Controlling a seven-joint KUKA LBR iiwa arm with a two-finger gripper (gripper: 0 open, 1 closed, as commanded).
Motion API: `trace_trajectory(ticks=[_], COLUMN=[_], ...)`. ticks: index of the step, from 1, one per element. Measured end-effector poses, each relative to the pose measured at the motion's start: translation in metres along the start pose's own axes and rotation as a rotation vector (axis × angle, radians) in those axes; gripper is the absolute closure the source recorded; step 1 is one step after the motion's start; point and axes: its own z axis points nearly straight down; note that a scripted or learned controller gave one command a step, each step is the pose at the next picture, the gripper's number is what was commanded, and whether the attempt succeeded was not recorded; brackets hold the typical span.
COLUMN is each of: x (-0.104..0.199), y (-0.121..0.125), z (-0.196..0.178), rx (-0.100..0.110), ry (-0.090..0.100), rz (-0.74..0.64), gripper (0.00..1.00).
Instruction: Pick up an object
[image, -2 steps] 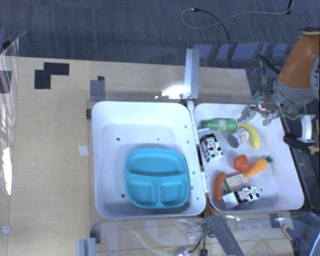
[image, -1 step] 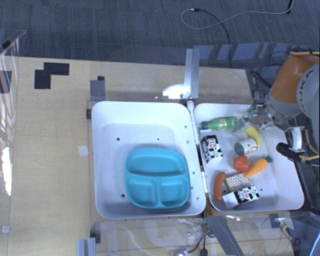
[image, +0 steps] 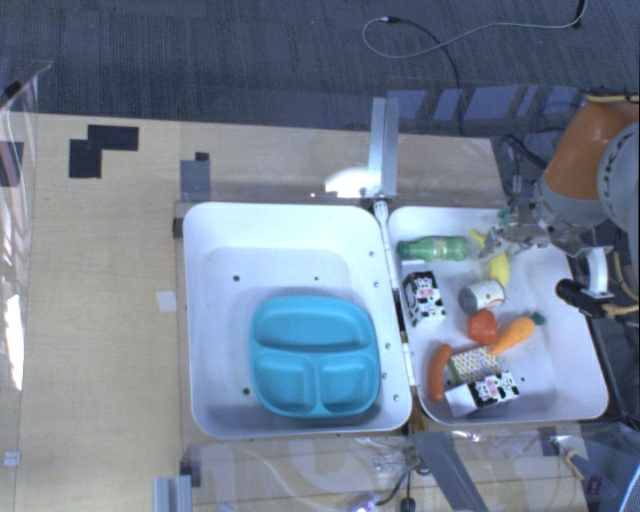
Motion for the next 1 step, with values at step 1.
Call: trace_trajectory(ticks=[1], x=[0.0039], y=[0.0107], z=[-0.0672], rx=[0.007], ry=[0.001], rz=[0.219], gripper=[1.00])
